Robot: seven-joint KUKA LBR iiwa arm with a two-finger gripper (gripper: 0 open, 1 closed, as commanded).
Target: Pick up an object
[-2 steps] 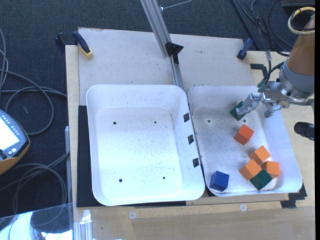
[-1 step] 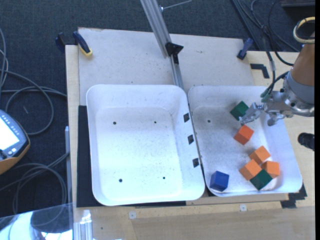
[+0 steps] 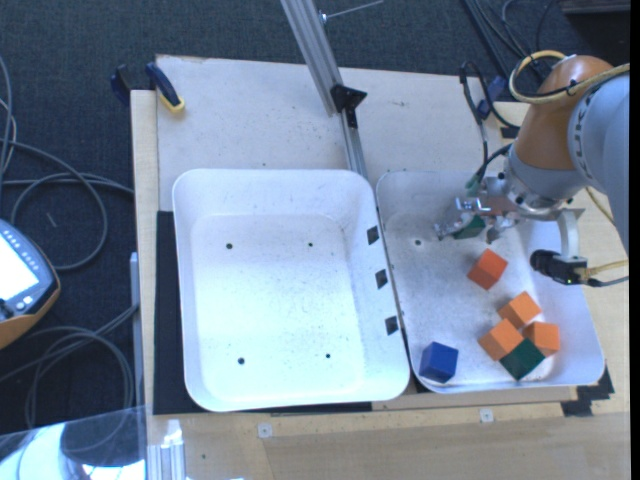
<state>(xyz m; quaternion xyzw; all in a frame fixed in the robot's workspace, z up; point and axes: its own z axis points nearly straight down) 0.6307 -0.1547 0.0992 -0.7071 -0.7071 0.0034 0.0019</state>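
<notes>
Camera view: 2 white bins side by side, left bin, right bin. Right bin contents: 4 orange blocks, 1 lone mid-bin, 3 clustered near front-right corner w/ 1 green block; 1 blue block at front-left. Gripper low over back of right bin, just behind lone orange block; small greenish bit at tips, unclear. Fingers' state: can't tell. Arm cut off at right.
</notes>
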